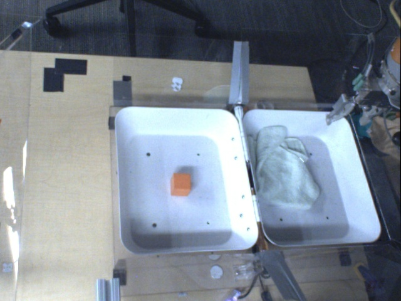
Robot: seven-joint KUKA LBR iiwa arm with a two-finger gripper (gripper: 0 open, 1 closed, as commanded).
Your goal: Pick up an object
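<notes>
Now my hand hanging over the right bin's far right corner, grip state unclear to me, orange cube mid left bin, grey cloth in right bin

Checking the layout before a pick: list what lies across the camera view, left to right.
Left bin → orange block → metal divider → right bin holding a grey cloth → gripper at the right bin's far corner.

Two shallow white bins on the desk — a left bin and a right bin. One orange cube, in the bin farther from the jaws. One crumpled pale cloth — in the bin nearer them.
</notes>
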